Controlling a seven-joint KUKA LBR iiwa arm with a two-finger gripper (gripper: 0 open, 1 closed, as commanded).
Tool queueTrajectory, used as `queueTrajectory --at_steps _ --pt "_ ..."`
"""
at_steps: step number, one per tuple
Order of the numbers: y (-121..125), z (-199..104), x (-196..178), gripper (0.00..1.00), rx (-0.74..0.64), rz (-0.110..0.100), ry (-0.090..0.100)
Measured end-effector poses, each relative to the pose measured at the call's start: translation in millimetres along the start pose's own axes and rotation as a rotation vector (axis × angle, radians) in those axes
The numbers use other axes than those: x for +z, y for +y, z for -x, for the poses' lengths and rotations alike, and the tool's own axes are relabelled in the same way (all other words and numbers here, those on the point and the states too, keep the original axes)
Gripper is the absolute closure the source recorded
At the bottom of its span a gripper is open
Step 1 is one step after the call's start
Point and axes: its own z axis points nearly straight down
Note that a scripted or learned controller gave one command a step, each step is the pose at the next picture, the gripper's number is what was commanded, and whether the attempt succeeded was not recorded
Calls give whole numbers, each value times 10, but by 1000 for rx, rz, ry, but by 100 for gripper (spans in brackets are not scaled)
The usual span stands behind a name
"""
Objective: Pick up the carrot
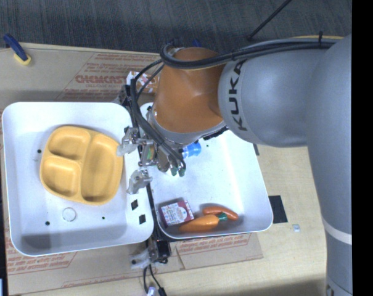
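Observation:
The orange carrot (pixel 198 224) lies lengthwise against the near wall of the right bin (pixel 255 184). A second, shorter orange piece (pixel 222 213) with a green speck rests against its right end. The gripper (pixel 154 158) hangs below the arm's orange band (pixel 186 94), over the divide between the two bins at the right bin's left side. It is well apart from the carrot, which sits nearer to the camera and to the right. Nothing is seen held in it.
A small red packet (pixel 176 212) lies just left of the carrot. A blue object (pixel 193 148) peeks out under the wrist. The left bin (pixel 20 165) holds a yellow divided plate (pixel 81 163). The big grey arm (pixel 285 97) covers the right bin's far right part.

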Motion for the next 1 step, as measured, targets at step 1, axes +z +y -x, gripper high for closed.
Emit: queueTrajectory --at_steps 1 --pt "1 8 -104 100 -3 -1 -1"
